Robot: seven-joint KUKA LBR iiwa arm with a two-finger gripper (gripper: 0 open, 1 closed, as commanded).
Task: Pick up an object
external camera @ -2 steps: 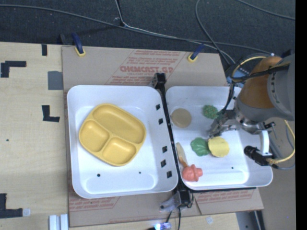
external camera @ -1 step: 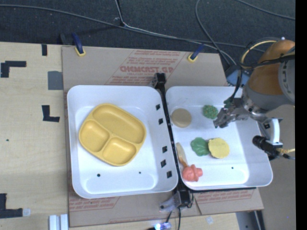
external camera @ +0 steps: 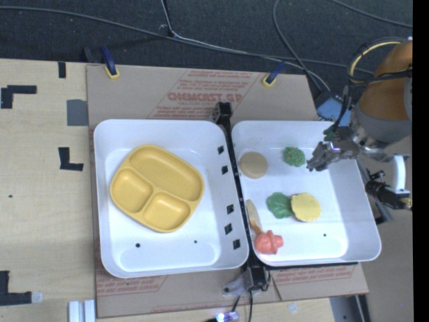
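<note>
gripper [external camera: 320, 158] sits over the right bin [external camera: 335, 247], near that bin's upper right part, hanging off my grey wrist with the orange band above it. fingers read as a dark cluster against the white floor; cannot tell how far apart they are, and nothing is visible between them.

objects in the right bin, 6 counted:
- small green piece [external camera: 293, 155], just to the left of my gripper, apart from it by a narrow strip of white.
- tan round piece [external camera: 253, 164], further left, close to the divider.
- larger green piece [external camera: 279, 204], mid bin, touching a yellow round piece [external camera: 305, 207] on its right.
- pale tan stick [external camera: 253, 215] lying along the left wall.
- red-pink piece [external camera: 268, 242] at the lower end of that stick, touching or nearly so.

left bin [external camera: 107, 247] holds 1 yellow divided plate [external camera: 156, 188] with 3 compartments, tilted relative to the bin walls.

both bins rest on a brown cardboard sheet [external camera: 194, 92], clipped at its far edge, on a light wood bench [external camera: 40, 200].
</note>
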